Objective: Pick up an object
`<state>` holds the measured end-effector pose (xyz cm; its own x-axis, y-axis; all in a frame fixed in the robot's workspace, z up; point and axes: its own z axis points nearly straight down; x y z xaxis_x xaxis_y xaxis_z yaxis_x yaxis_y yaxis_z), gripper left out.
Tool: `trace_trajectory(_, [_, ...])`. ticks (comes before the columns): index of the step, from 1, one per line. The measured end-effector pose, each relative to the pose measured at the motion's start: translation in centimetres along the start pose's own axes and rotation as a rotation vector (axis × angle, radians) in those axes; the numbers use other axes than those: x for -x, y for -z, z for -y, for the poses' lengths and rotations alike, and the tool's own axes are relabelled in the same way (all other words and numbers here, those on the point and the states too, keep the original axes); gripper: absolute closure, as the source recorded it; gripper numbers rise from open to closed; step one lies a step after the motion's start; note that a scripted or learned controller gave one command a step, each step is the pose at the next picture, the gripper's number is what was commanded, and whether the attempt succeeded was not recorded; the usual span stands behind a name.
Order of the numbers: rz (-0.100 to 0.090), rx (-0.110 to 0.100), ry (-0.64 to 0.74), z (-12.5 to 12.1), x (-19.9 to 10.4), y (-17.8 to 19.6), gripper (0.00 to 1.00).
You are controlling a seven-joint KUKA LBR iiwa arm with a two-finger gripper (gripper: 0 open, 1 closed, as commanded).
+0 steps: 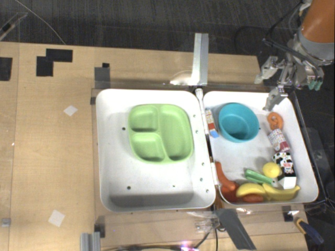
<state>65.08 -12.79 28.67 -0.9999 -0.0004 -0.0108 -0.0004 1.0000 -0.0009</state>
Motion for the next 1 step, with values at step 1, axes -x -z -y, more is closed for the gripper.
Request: trace_trajectory(1, [-0.01,0.0,-0.061,6.0,-5.87,-9.24,0.0])
